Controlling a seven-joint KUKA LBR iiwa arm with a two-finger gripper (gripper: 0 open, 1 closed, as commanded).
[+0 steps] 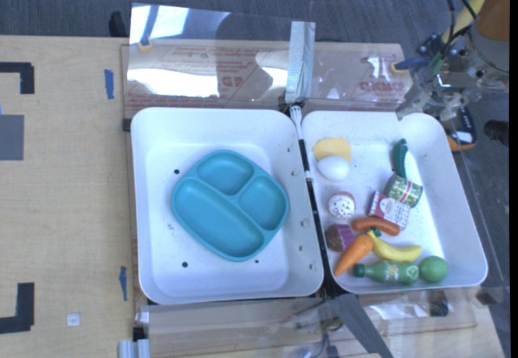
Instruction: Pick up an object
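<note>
Crowding was the hazard: in the right bin (453, 186) the toys were packed touching along the near side, so two could be pinched together or one knocked aside. The gripper (437, 93) was parked over that bin's far right corner, and whether it was open could not be told; nothing was seen held. Counted there: one carrot (354, 253), one banana (396, 251), one green bottle (387, 271), one lime (434, 268), one can (402, 190), one white egg (332, 168). One blue plate (230, 203) was counted in the left bin (154, 186).
</note>
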